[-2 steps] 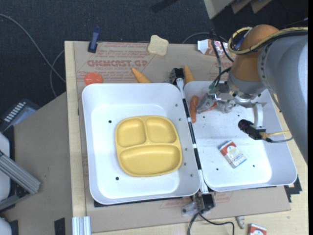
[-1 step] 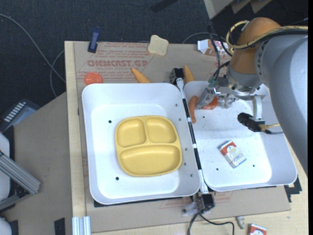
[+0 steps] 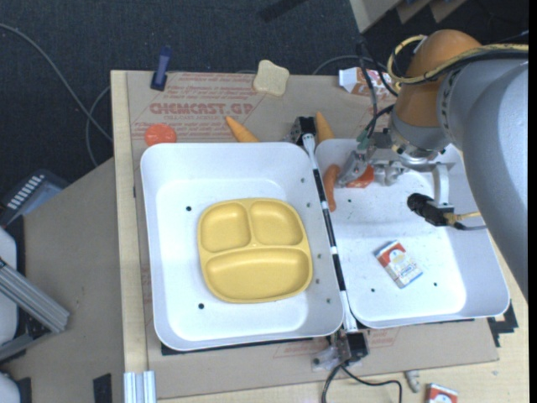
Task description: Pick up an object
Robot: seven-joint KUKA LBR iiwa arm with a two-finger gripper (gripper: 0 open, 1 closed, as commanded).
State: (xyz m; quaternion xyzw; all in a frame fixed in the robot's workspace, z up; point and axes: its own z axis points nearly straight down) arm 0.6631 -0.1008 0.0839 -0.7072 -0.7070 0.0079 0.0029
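I judge the pick not yet done. The gripper point(image 3: 369, 171) sits low in the upper left corner of the right bin point(image 3: 470, 296), just beside an orange-red item point(image 3: 334, 185), and I cannot tell whether it is open or closed (too cluttered there). A small red-and-white packet point(image 3: 398, 264) lies apart in that bin. The left bin point(image 3: 168, 309) holds a yellow divided plate point(image 3: 254, 248).

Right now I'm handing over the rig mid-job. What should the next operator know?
Gripper: low over the right bin's upper left corner; nothing seen held.
Things: orange item by that bin's left wall, beside the gripper; packet flat mid-bin; yellow tray in the left bin.
Done: nothing visibly lifted.
Left: grasp one thing and raise it.
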